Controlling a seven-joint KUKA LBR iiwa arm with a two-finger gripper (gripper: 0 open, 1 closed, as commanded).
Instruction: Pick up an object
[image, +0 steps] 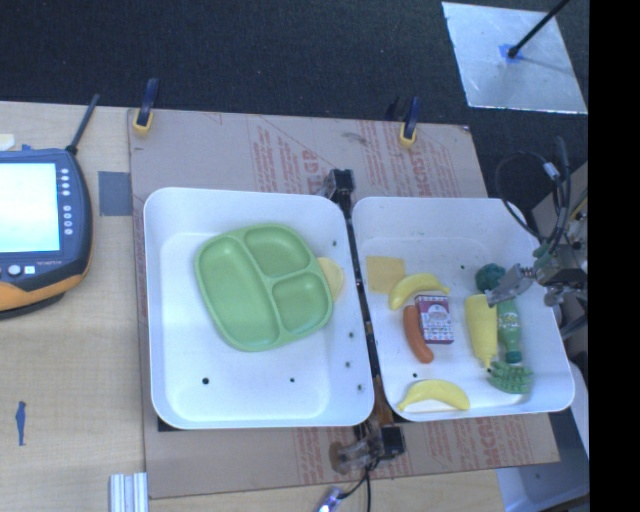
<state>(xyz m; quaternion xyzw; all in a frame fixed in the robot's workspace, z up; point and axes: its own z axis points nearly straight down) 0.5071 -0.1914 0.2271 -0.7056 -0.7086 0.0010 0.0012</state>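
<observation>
Camera view: gripper (507, 285) low at right edge of right bin (455, 222), finger state impossible to tell, nothing visibly held. Candidate objects all resting in right bin: yellow corn (481, 329), green bottle (510, 335), carrot (418, 334), bananas (416, 289). Pick judged not yet done, grasp and lift left.

Both bins (250, 400) look like smooth glossy white plastic; the green tray (262, 287) matt plastic; the table (70, 380) pale wood.
</observation>
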